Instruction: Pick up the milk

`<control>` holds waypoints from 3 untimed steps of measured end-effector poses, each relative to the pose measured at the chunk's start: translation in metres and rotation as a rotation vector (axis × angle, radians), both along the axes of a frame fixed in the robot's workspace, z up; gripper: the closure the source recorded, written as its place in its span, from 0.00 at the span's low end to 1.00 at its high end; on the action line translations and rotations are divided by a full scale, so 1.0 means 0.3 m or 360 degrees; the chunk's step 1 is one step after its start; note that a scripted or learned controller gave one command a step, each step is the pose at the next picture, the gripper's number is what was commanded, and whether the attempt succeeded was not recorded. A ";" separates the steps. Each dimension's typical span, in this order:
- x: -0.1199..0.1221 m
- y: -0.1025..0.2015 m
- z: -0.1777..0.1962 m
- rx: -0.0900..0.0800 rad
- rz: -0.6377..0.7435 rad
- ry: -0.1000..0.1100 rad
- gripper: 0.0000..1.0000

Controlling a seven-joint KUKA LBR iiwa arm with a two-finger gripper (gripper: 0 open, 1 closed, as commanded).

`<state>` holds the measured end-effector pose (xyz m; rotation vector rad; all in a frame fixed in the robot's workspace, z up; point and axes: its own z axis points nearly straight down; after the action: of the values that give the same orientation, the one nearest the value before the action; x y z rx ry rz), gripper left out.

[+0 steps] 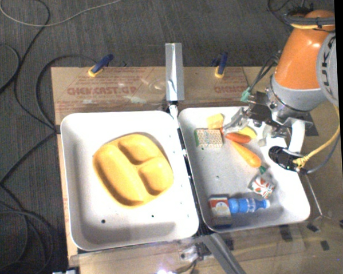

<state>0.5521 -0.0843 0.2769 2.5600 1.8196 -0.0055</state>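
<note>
We are early in the task, as far as we can judge. The small red-and-white milk carton (262, 185) lies tilted on the floor of the right-hand shallow white bin (219, 177), toward its right wall, and nothing is touching it. It sits just above the cap end of a blue plastic bottle (248, 205) lying on its side, whose other end meets a small red-and-white box (220, 204) near the bin's front edge.

The grey arm with the orange band (304, 52) reaches in from the right, and its claw (246, 116) hangs over the far right corner of the same bin, above an orange carrot-shaped toy (244, 148) and beside a yellow block (215, 121) and a pale speckled rectangular sponge-like block (209, 138). We cannot tell how far the claw is open, and we see nothing held in it. It is well apart from the carton, so the approach, the descent, the grip and the lift all seem left to do.

The left-hand shallow white bin (84, 224) holds a yellow three-compartment plastic tray (133, 169) turned at an angle.

As for writing, the brown cardboard sheet (71, 90) laid on the tabletop under the bins carries faded red print; it is too washed out for us to read with confidence. A few dark letters show on the arm's pale casing at the right edge, but they are cut off. The carton's own label is too small to read.
</note>
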 end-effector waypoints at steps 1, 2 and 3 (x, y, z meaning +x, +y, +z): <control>-0.176 -0.168 -0.380 0.0006 -0.0033 0.0005 0.00; -0.224 -0.155 -0.630 0.0004 -0.0352 -0.0011 0.00; 0.078 0.050 -0.314 -0.0005 -0.0874 0.0002 0.00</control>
<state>0.5755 -0.0694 0.1827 2.9566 1.0574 -0.0102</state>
